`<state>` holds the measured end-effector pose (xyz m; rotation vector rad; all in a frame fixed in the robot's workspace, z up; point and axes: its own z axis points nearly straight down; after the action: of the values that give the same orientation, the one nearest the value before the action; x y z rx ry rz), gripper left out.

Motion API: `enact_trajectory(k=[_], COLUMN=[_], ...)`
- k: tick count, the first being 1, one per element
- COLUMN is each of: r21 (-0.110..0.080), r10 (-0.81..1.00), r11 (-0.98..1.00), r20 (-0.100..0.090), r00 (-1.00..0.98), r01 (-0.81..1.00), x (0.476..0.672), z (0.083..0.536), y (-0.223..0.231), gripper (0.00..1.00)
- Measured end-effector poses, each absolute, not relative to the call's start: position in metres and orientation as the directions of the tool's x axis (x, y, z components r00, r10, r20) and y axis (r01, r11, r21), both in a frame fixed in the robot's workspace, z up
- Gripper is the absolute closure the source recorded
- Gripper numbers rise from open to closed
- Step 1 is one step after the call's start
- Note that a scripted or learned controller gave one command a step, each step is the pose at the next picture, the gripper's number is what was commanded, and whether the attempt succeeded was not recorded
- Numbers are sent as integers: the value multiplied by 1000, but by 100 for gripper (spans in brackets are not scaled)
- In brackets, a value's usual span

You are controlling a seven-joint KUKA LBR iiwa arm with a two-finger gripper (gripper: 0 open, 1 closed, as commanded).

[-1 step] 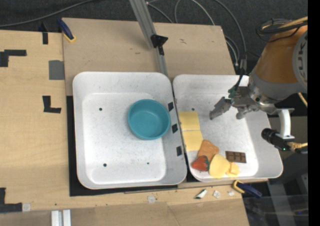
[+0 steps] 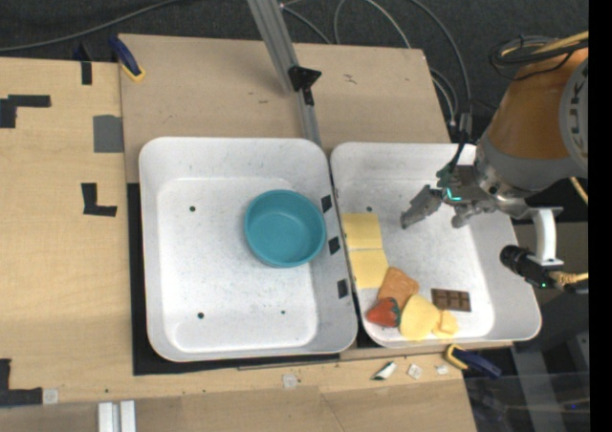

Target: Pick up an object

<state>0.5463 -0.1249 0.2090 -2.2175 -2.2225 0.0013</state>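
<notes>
Camera view:
Arm: enters from the right; orange band sits above the wrist, over the right bin (image 2: 432,155).
Gripper (image 2: 442,214): hangs over the upper middle of the right bin; fingers spread apart, nothing between them.
Left finger (image 2: 417,206): points down-left toward the bin floor, near the yellow blocks.
Left bin (image 2: 172,229): contains a blue bowl (image 2: 284,227), upright, near the right wall.
Yellow blocks (image 2: 364,250): two flat pieces, lying end to end along the left wall of the right bin.
Toast piece (image 2: 399,284): just below the blocks.
Strawberry (image 2: 382,313): touching the toast piece, at the bin's lower left.
Yellow lump (image 2: 422,318): beside the strawberry.
Chocolate bar (image 2: 450,301): just right of the yellow lump.
Task things: all lie well apart from the fingers.
</notes>
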Motion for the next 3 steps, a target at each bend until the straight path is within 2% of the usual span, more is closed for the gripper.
enact_trajectory(k=[2,3], r21=[-8,0], r10=[1000,1000], r11=[2,1], r20=[1,-1], r00=[-2,-1], r01=[1000,1000], x=[550,550], z=[103,90], y=[-118,-118], gripper=[0,0])
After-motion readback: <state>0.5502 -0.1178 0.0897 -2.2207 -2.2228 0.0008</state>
